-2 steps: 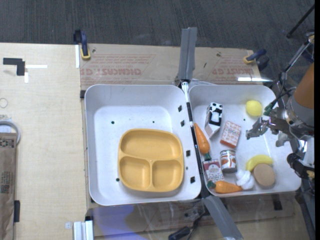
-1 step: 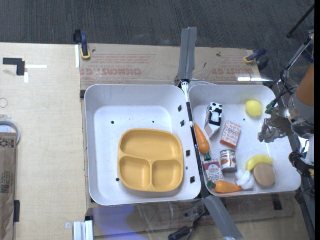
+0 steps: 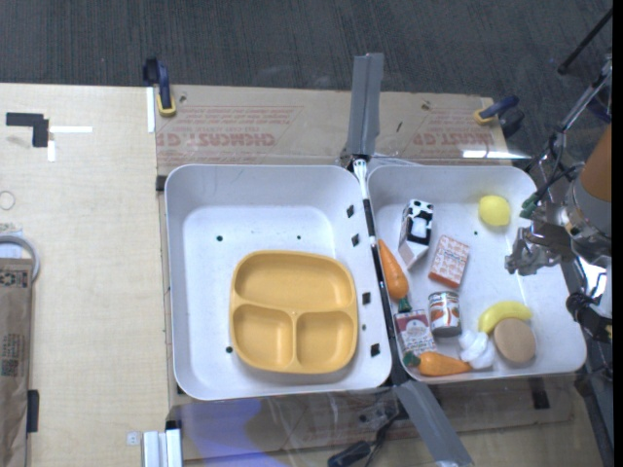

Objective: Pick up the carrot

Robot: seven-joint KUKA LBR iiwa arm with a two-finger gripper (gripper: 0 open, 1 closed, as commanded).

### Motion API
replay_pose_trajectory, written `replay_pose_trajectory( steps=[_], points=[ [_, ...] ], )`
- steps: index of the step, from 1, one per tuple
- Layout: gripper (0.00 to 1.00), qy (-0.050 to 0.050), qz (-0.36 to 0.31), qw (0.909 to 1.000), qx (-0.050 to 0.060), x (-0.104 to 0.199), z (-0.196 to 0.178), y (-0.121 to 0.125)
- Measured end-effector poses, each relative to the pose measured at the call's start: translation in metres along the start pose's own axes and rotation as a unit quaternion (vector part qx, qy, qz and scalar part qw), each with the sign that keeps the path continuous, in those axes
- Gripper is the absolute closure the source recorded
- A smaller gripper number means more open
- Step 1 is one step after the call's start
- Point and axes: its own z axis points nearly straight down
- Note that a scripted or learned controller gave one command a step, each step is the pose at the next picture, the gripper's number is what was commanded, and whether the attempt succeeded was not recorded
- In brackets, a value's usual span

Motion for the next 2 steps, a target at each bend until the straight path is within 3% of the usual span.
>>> replay_pose_trajectory(
  steps=[1, 2],
  points=[
    [1.00, 0.000, -0.040, 0.9992, -0.002, 0.090, -0.007, -0.018],
    [1.00, 0.000, -0.053, 0.9986, -0.001, 0.088, 0.013, -0.061]
  ],
)
